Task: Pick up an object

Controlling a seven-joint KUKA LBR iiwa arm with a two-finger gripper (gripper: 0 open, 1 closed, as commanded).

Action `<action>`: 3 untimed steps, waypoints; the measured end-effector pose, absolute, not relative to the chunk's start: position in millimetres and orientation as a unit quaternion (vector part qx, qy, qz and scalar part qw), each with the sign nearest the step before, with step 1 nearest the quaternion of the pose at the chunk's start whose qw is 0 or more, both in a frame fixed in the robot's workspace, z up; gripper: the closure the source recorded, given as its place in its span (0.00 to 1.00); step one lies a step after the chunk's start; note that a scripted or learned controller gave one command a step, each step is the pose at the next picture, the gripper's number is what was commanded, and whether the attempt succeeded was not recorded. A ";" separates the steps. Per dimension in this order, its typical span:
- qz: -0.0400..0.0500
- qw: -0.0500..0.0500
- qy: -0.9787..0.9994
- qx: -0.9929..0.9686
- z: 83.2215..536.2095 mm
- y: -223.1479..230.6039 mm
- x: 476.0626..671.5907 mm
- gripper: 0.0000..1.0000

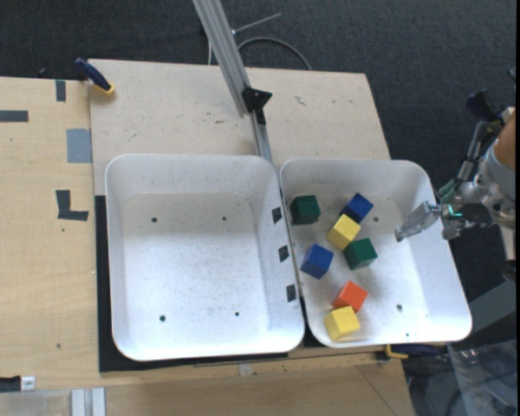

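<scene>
We see the arm [503,159] reaching in at the right edge, with its claw [413,224] hanging over the right rim of the right bin [416,177]. A grey finger points left and down into the bin, but we cannot tell whether the claw is apart or together. Nothing shows between its fingers.

The right bin holds seven cubes, all loose on its floor and well left of the claw. A dark green cube [305,209] sits near the bin's left wall at the top. A blue cube [358,206] lies to its right, touching or just beside a yellow cube [345,230] below it. A second green cube [360,252] is just beside that yellow one, lower right. A second blue cube [317,261] lies to the left, near the middle. Lower down, an orange cube [352,295] sits just above a second yellow cube [342,321], the two touching or nearly so.

The left bin [121,258] sits alongside, its rim meeting the right bin's. Both rest on the pale desk [156,111]. A metal rail [221,33] slants down from the top toward the seam between the bins. A small blue and yellow clamp [94,75] lies near the desk's upper left corner.
</scene>
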State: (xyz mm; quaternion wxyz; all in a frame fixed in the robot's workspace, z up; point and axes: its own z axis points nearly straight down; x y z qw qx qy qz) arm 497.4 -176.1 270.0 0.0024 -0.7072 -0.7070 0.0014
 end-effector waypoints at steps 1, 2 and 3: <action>0.000 0.000 -0.708 -0.706 272.2 -176.0 498.3 0.00; 0.002 0.003 -0.707 -0.707 223.8 -166.3 498.4 0.00; 0.002 0.002 -0.707 -0.707 179.7 -168.6 499.0 0.00</action>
